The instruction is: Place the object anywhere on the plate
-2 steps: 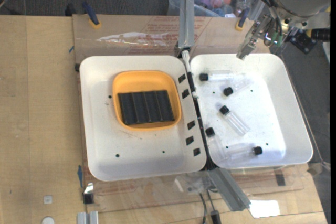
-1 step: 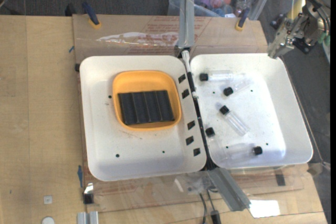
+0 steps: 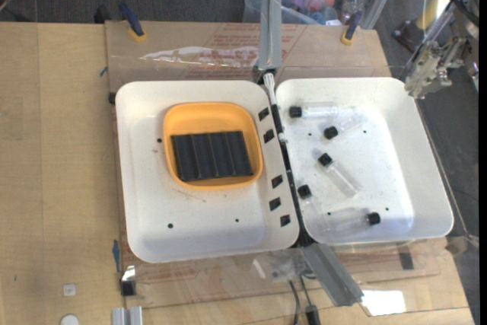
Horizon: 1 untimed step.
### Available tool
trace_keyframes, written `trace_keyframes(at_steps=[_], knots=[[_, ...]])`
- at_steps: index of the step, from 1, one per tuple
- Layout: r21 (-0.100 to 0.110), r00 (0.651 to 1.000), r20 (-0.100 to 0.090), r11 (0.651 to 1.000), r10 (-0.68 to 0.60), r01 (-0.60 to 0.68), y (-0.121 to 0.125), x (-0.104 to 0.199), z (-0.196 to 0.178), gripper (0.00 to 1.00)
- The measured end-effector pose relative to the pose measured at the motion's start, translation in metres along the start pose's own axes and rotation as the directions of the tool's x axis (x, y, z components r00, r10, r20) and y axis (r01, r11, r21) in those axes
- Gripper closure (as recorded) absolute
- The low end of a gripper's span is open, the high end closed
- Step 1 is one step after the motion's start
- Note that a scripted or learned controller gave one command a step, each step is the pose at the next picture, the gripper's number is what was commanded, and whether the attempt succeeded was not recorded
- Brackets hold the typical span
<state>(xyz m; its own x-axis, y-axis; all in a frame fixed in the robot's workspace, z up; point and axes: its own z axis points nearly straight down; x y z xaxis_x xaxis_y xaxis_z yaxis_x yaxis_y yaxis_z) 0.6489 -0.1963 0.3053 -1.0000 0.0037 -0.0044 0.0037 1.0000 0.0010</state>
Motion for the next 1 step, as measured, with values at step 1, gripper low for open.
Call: trace_keyframes(at_steps=[1], knots=[[0.002, 0.998, 0.006, 0.998, -0.062, 0.062, -0.0148, -0.0180, 0.0080, 1.00]])
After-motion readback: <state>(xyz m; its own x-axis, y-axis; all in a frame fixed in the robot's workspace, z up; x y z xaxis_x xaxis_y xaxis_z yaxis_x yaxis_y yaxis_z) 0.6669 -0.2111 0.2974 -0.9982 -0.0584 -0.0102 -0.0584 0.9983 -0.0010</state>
